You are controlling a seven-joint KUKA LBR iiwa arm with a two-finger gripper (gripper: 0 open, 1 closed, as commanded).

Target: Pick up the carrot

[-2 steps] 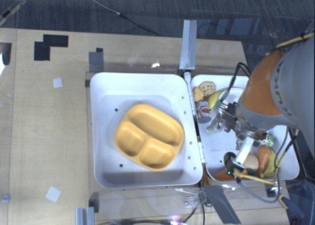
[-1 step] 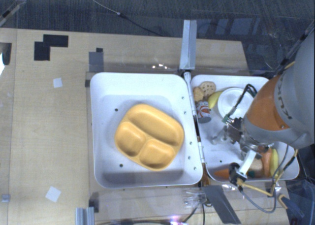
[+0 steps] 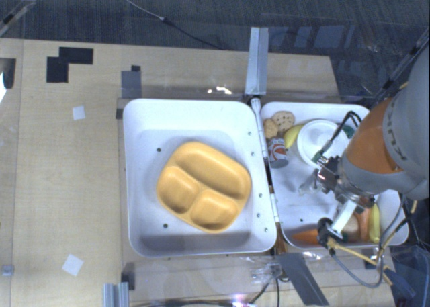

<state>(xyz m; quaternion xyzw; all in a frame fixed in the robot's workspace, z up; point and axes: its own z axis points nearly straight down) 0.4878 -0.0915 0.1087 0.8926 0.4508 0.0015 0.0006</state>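
Although the arm (image 3: 386, 144) reaches low over the right bin (image 3: 290, 201), you should record the pickup as not yet done; the carrot (image 3: 306, 236), a smooth orange taper, lies on the bin floor by the near wall, just beside the gripper (image 3: 327, 230); whether the claw is spread or pressed together I cannot tell, and nothing is seen pinched in it. Lifting remains. Note the rest: a matt yellow divided tray (image 3: 203, 185), rounded and moulded, in the left bin (image 3: 144, 171); speckled cookies (image 3: 278, 123), a glossy white cup (image 3: 316, 140), a small printed can (image 3: 277, 151).
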